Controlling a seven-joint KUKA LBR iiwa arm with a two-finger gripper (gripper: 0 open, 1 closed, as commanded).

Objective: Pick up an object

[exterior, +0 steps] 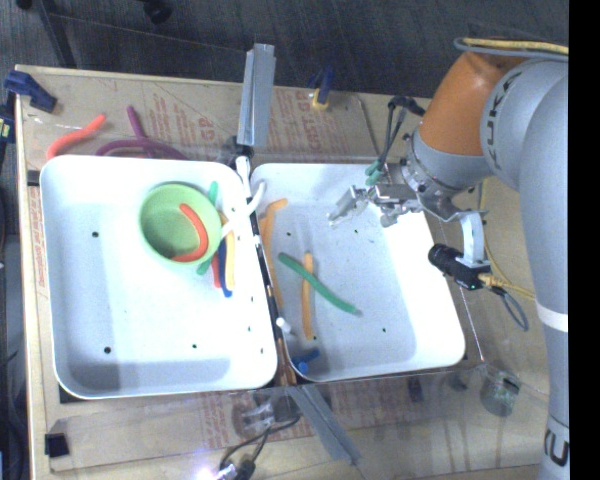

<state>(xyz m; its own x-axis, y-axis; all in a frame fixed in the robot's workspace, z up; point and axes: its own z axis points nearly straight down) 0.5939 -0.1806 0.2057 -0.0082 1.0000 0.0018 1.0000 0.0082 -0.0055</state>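
Observation:
My gripper (367, 209) hangs over the upper part of the right bin (430, 328), its two silver fingers spread apart with nothing between them. Below and to its left, a long green strip (320, 283) lies on the bin floor, crossing an orange stick (308, 303). Another orange stick (267, 230) runs along that bin's left wall, and a small blue piece (305, 353) sits at its front left corner. In the left bin (110, 348), a green bowl (175, 223) holds a red curved piece (195, 218), with several coloured sticks (225, 258) beside it.
A grey bar (256, 93) stands upright behind the seam between the bins. Red and purple strips (110, 138) lie on the bench behind the left bin. A black cable fitting (455, 265) hangs off the arm over the right bin's right rim.

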